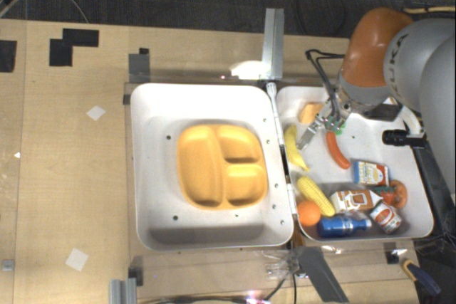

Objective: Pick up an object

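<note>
1. Banana (293,147): lies along the left wall of the right bin (420,221), just left of the end effector (311,132).
2. End effector: hangs low over the upper left part of the right bin, pointing down and to the left; whether its fingers are apart or closed cannot be told, and nothing is seen between them.
3. Neighbouring items: an orange sausage (338,150) lies just right of the end effector; a corn cob (315,195), an orange (308,213) and a blue bottle (343,226) lie along the near edge.
4. Left bin (153,153): holds a yellow divided tray (221,165) at its centre.
5. Worktop (64,174): bears both bins side by side.
</note>
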`<state>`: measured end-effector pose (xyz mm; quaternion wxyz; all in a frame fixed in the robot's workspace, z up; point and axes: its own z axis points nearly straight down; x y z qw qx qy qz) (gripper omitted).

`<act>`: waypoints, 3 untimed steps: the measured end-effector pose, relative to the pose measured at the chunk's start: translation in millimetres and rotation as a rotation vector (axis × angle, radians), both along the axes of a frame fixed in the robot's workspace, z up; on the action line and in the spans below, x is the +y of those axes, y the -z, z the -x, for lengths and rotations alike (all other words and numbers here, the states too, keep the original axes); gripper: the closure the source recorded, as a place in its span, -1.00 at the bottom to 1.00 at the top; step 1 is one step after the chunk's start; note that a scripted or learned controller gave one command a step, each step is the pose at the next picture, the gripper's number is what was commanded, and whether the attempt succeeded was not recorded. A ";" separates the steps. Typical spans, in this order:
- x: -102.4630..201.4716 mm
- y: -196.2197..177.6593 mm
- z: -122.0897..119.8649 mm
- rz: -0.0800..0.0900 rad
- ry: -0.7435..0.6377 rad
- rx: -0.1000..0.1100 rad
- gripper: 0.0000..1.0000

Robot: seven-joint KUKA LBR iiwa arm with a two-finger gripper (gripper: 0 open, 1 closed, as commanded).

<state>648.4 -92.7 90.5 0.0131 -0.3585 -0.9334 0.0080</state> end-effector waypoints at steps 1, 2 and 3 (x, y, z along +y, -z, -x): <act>-5.6 0.3 -7.9 -0.005 0.229 0.011 -1.00; -11.2 1.3 -14.1 0.000 0.609 0.005 -1.00; 17.5 -99.6 -23.3 -0.001 0.341 -0.045 -1.00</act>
